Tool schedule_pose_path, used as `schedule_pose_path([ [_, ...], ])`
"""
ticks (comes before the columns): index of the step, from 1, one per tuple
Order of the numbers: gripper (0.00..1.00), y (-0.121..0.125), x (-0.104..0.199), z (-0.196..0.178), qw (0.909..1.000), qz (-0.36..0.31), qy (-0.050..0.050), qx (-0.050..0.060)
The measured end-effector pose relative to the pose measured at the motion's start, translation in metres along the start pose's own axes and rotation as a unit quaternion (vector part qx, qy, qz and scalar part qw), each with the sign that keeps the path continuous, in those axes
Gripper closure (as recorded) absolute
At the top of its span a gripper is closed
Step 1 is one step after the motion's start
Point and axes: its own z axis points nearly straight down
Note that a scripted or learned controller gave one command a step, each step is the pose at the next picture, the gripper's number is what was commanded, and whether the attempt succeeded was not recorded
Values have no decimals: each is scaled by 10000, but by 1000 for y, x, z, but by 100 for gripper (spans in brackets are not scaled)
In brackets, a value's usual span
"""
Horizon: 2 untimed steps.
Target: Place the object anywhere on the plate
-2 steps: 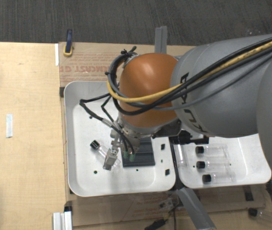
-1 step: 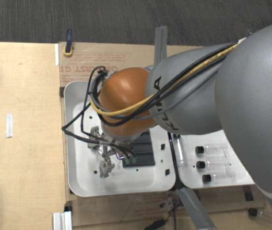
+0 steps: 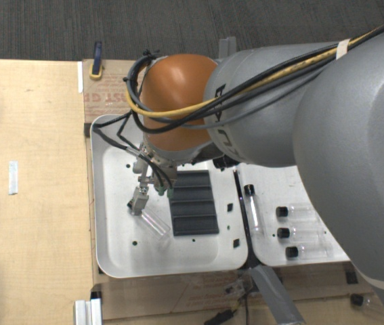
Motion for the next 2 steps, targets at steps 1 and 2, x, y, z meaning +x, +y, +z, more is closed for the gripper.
schedule_pose_path([
  [1,100,-2,-2,-9,10000,29,-7,-5],
  [2,100,12,-81,-32,9990,-437,-10,-1],
])
